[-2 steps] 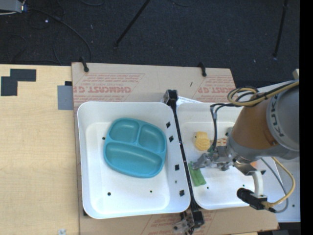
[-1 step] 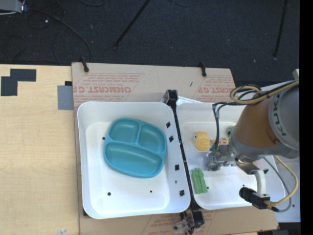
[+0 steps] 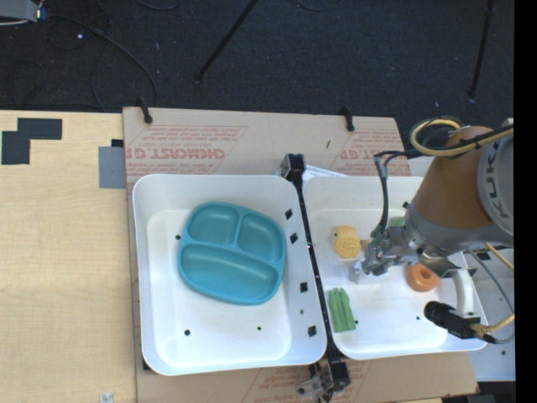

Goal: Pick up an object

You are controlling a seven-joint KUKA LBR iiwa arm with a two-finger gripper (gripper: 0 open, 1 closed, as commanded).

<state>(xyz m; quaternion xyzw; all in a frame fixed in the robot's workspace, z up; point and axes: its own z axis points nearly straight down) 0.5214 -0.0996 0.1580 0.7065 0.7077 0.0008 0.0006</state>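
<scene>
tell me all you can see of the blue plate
The plate is teal-blue, rounded, plastic-looking, split into three compartments: two small ones at the far side, one long one nearer the camera. It lies flat, right side up, slightly skewed, in the left bin, roughly central, touching only the bin floor.

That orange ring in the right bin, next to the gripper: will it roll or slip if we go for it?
The orange ring lies flat in the right bin, so it probably won't roll unless tipped on edge. It looks small and smooth, likely light, so a nudge from the gripper may slide it across the slick white floor. Its rounded rim may slip from the grip.
</scene>
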